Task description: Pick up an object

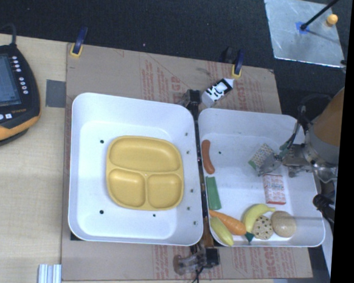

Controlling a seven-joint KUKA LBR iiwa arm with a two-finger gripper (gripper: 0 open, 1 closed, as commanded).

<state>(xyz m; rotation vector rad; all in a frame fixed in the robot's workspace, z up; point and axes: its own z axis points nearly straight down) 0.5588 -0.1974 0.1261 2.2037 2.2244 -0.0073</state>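
nearest the camera, along the front wall of the right-hand shallow white bin (306,242), lies a cluster of toy food: a yellow plastic banana (253,214), an orange carrot with a green tip (230,223), a speckled round cookie (263,228) and a beige rounded potato-like piece (284,225), all touching or just beside one another. a little farther back sits a small red-and-white printed packet (274,189), its long axis running front to back, and beyond it a crumpled grey-green wrapper (262,158). the gripper (287,157) hangs at the bin's right side, just to the right of that wrapper and just behind the packet; whether it is spread or closed cannot be told, as the wrist covers it, and nothing can be seen held. the wrapper looks the likeliest pick, lying leftward and close; the packet lies frontward. farther left, by the dividing wall, a brown sausage (208,156) and a flat green strip (213,192) lie lengthwise front to back, well apart from the gripper. the left bin (84,161) holds a yellow compartment plate (145,172).
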